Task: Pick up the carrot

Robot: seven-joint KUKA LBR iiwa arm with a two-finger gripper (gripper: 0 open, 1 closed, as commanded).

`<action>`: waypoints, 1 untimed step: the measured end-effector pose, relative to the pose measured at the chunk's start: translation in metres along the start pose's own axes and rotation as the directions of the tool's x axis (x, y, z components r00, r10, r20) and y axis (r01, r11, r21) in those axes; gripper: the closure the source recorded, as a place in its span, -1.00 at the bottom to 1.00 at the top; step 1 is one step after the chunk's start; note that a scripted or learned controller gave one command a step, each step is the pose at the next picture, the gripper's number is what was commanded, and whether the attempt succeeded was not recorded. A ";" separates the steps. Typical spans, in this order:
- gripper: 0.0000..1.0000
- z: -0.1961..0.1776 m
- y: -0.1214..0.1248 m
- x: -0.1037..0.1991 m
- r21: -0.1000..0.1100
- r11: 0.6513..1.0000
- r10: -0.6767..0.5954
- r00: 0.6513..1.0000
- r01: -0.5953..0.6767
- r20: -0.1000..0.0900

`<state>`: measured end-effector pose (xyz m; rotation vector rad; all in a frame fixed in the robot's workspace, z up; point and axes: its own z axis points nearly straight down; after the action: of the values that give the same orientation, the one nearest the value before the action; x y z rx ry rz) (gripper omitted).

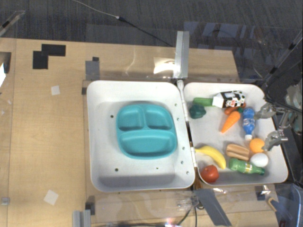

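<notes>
- Orange carrot [230, 120] lies in the right bin [282, 174], upper-middle part, flat on the bin floor, nothing gripping it.
- Long axis runs diagonal: fat end up-right by the milk carton [229, 99], tip pointing down-left toward the banana [212, 156].
- Blue bottle [248, 122] sits just beside the carrot on its right; green pepper [197, 110] is off to its left, apart.
- Gripper [274, 126] is at the right bin's right rim, on the arm side; the carrot lies to its left in the camera view, with the blue bottle between them.
- Fingers: two metal prongs show, one upper and one lower, spread apart with a gap, nothing between them.
- Judgement: the reach must go left across the bottle and the wrist must turn so the fingers close across the carrot's slanted axis; bumping the bottle is the likely risk.
- Counts, right bin: one carrot, one banana, one milk carton, one blue bottle, one green pepper, one cucumber-like green piece [202, 100], one orange [256, 145], one hot dog [237, 151], one egg [259, 160], one green bottle [245, 166], one tomato [209, 173].
- Left bin [102, 126]: one teal divided tray [146, 136].
- One arm, so no choice of side.
</notes>
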<state>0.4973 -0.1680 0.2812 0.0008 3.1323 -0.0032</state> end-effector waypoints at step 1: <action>-1.00 0.167 -0.020 0.000 0.007 0.994 -0.113 0.993 0.113 0.016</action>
<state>0.4985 -0.1885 0.1147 -0.1761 3.1106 -0.0135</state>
